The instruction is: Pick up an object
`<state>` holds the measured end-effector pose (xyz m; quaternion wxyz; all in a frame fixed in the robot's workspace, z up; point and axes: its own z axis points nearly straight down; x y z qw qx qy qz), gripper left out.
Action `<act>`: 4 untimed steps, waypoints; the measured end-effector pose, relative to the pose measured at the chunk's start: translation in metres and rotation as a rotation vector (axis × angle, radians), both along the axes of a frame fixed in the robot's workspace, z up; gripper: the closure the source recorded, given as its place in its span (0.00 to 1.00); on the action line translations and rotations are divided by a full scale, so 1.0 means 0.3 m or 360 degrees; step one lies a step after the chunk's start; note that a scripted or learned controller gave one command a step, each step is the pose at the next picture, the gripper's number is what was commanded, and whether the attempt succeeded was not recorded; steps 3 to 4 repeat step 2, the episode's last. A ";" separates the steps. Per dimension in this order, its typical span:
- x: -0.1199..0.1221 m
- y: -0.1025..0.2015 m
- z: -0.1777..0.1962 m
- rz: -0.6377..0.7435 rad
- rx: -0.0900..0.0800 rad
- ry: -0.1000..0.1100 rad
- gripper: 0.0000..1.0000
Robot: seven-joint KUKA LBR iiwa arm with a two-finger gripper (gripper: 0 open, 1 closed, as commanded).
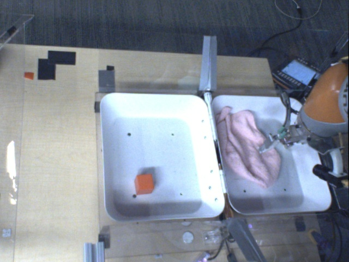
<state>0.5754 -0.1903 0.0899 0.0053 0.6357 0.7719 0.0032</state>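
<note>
Two white bins sit side by side on the wooden bench (pixel 54 162), and the right bin (pixel 305 198) has a pink cloth (pixel 246 146) lying in its left half, pretty much against the wall it shares with the left bin (pixel 163 111). It looks like a soft towel or washcloth, pale pink, bunched up and wrinkly, with a folded-over lump at the top end and a wider rounded lobe at the bottom. Its long axis runs from the far side of the bin toward the near side, leaning a bit so the near end drifts right toward the middle of the bin. The arm (pixel 327 100) comes in from the right, with the big orange band hanging over the right bin's far right corner and the grey wrist below it. The gripper (pixel 271 142) sticks out leftward from there, roughly level and tipped slightly down, and its metal tips are right at the right edge of the cloth, about halfway down its length. Honestly can't make out whether the thing is spread or pinched, it's too small and blurry there, and I can't tell if any fabric is actually caught. Over in the left bin there's a small orange block (pixel 144 184) near the front left, well apart from everything else. A black L-shaped marker (pixel 53 63) and a tiny orange square (pixel 29 76) sit on the bench at far left.
</note>
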 end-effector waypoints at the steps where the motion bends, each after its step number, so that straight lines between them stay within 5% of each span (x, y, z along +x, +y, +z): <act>1: -0.089 0.062 0.000 0.0076 -0.0002 -0.0004 0.00; 2: -0.201 0.269 0.004 0.0091 0.0001 -0.0009 0.00; 4: -0.201 0.269 0.004 0.0091 0.0001 -0.0009 0.00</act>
